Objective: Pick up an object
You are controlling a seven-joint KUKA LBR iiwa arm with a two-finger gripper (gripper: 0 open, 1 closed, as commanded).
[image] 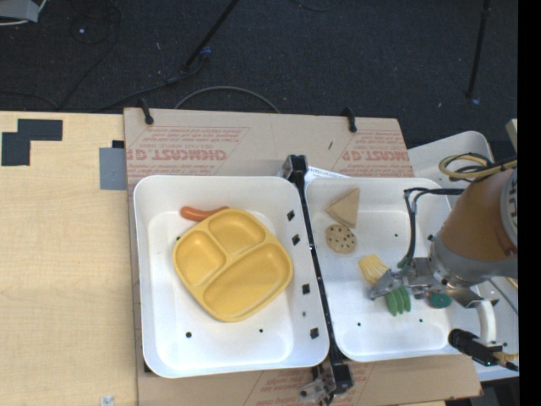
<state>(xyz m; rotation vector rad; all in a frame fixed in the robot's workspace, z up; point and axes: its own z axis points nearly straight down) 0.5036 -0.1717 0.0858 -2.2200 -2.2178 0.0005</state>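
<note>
Claw point(387, 289) low in right bin point(372, 349), fingers' state cannot be told, green item point(398, 301) just beside its tip, corn piece point(372, 267) just above-left; risk: off-centre closing nudges green item away, yielding empty grasp.

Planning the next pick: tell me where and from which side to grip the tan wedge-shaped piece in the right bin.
Grip the tan wedge-shaped piece across its two slanting sides, near the middle, coming straight down from above. It lies flat, apart from the round brown speckled cookie below it, narrowing toward its upper right tip, so mid-body probably gives the gripper the firmest hold.
</note>
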